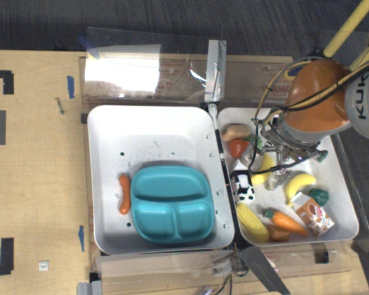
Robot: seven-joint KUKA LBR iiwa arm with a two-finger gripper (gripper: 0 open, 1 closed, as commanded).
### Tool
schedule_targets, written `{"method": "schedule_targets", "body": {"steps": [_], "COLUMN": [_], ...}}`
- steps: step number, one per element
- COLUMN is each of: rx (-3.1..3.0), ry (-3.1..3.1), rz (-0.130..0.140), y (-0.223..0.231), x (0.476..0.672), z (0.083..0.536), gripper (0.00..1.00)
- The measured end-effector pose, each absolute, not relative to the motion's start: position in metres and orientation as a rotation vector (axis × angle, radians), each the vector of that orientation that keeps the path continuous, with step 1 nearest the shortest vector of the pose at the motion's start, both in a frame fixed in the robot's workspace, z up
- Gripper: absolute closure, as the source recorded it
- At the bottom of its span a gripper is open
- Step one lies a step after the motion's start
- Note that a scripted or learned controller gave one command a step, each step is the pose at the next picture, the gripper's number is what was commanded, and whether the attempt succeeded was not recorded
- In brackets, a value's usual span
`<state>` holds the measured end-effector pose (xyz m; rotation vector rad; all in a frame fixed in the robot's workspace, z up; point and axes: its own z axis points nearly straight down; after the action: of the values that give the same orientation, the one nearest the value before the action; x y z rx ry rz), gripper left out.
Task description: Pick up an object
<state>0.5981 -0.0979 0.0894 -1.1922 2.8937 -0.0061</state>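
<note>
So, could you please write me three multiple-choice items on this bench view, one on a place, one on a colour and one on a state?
1. Where does the teal tray lie?
A. In the left bin
B. In the right bin
C. On the wooden bench

2. What colour is the sausage beside the tray?
A. Green
B. Orange-red
C. White

3. How does the carrot lie in the right bin?
A. Standing upright
B. Hanging from the arm
C. Flat on the bin floor

Answers:
1. A, since the tray sits inside the left bin.
2. B, as it shows orange-red against the white floor.
3. C, for it rests on its side next to the corn cob.
</note>
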Motion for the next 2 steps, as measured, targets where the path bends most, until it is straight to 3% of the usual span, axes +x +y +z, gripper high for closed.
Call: {"method": "schedule_targets", "body": {"steps": [1,2], "rx": [-1.187,-0.712], "ry": [2.881,3.044], "rz": [-0.010,-0.002], "y": [-0.095,-0.058], "x": [0.602,0.670], "z": [0.103,0.189], "gripper": [1.00,1.00]}}
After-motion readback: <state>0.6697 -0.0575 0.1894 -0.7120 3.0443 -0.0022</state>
